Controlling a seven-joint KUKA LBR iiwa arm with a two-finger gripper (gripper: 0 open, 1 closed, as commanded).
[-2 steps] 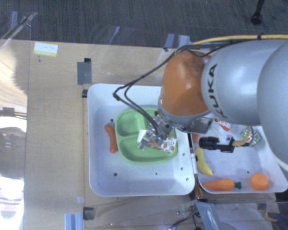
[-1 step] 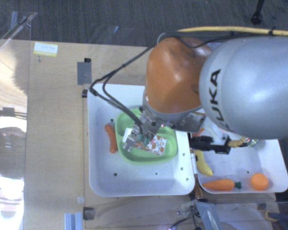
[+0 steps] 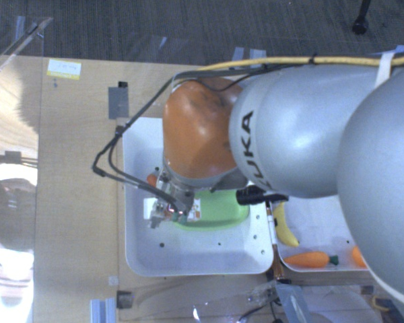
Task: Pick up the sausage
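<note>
Two white bins stood side by side on the bench; nearest the camera ran the near rim of the left bin (image 3: 188, 269), its floor bare and pale toward that edge; to the right, in the right bin (image 3: 310, 268), a carrot (image 3: 308, 259) lay along the near wall, with a banana (image 3: 283, 226) just beyond it against the dividing wall, and a second orange piece (image 3: 359, 256) showed at the arm's edge; farther in, a green plate (image 3: 219, 210) rested on the left bin's floor, partly under the arm; the gripper (image 3: 168, 210) hung low over the plate's left end, and whether it was spread or clenched could not be told, since the wrist hid the tip; a small orange-red bit (image 3: 152, 179) peeped out just left of the wrist, too small to name; the sausage could not be picked out, and was likely hidden beneath the arm (image 3: 269, 140) in the left bin; farthest off, the orange band (image 3: 195, 136) and the grey bulk covered the bin's far side; judged from this, the step in hand was the descent for the grasp; the next move would call for a firm closing on the sausage, then a straight lift clear of the plate and the bin walls.
</note>
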